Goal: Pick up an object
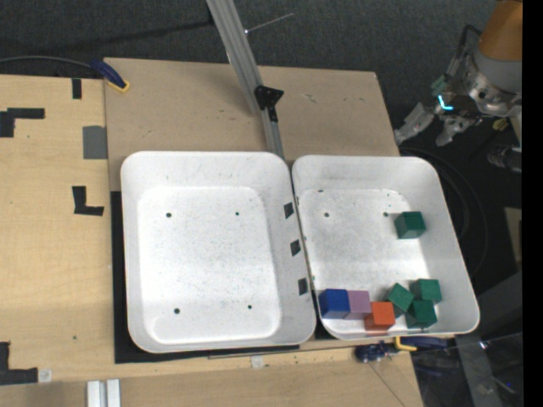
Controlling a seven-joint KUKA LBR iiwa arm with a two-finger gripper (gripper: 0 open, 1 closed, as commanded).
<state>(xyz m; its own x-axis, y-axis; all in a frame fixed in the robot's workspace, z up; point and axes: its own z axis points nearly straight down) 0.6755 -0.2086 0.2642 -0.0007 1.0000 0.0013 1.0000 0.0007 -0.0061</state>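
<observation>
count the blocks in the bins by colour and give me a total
Green blocks: 4, one alone, three clustered
Blue block: 1
Purple block: 1
Orange block: 1
Total: 7, all in the right bin

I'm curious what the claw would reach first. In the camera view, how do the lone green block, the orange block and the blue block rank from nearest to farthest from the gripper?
Measured from the gripper, beyond the right bin's far right corner:
1. Lone green block, by the right bin's right wall.
2. Orange block, in the near-edge cluster.
3. Blue block, the cluster's left end.
</observation>
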